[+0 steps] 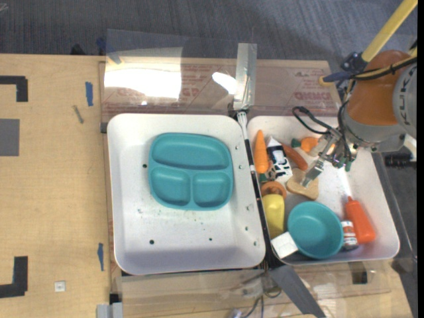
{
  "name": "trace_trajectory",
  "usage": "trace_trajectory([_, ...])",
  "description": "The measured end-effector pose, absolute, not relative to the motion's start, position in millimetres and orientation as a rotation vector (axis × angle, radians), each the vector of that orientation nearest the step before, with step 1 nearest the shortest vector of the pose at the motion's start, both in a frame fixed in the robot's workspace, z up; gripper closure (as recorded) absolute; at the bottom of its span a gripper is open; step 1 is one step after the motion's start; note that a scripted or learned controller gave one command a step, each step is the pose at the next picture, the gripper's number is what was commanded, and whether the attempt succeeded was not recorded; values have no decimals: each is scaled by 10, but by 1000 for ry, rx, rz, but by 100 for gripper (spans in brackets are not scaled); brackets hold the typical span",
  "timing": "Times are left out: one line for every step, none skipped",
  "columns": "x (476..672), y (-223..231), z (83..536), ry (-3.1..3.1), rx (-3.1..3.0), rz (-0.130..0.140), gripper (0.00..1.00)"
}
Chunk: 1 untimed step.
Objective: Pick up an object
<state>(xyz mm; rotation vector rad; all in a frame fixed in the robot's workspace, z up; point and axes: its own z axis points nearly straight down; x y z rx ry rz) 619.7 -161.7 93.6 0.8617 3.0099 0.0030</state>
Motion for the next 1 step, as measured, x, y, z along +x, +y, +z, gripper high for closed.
trace_trajectory([6376,-1086,930,2987,961,-8,0])
